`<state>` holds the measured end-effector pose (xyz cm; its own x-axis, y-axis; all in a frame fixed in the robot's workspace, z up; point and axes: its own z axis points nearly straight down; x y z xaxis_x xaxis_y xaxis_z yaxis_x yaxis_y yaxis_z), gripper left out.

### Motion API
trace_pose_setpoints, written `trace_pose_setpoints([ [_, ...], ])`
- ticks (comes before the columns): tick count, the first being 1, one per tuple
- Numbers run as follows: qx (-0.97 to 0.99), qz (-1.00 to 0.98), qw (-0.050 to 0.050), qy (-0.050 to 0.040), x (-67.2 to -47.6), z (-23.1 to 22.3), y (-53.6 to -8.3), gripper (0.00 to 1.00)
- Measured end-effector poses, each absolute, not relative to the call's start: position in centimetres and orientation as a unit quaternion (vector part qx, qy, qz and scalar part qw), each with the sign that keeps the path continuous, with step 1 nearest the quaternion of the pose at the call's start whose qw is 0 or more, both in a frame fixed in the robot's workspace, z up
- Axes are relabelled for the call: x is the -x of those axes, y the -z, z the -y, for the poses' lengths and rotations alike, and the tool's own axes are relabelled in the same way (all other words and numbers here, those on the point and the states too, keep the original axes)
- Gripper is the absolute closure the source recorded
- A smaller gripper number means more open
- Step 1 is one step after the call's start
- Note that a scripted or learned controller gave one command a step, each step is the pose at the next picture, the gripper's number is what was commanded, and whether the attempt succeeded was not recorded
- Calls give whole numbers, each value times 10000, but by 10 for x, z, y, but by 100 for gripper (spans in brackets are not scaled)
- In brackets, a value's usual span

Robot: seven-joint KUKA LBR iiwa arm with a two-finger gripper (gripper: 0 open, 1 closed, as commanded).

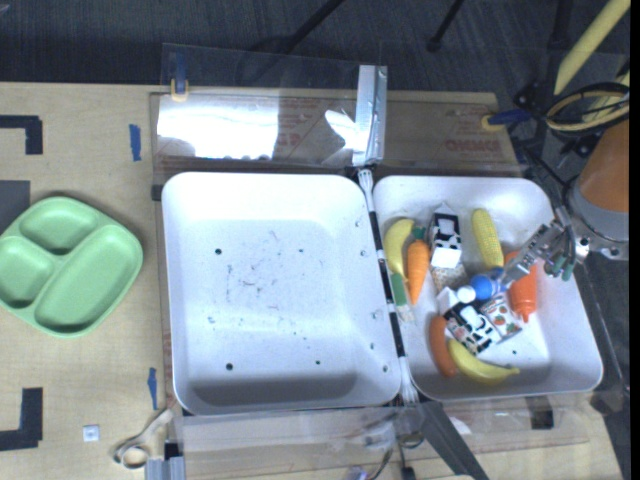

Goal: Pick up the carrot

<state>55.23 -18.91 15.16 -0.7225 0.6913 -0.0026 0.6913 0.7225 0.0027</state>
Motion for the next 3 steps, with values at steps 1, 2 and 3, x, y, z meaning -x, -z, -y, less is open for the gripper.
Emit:
trace_pose_setpoints([
  [1,-3918,-9201,25,-10,-598,135,-170,100],
  [2,-4102,-9120,27,-10,-643,163,-188,100],
  [3,-4261,-9047,17,-5,-621,201,-182,100],
])
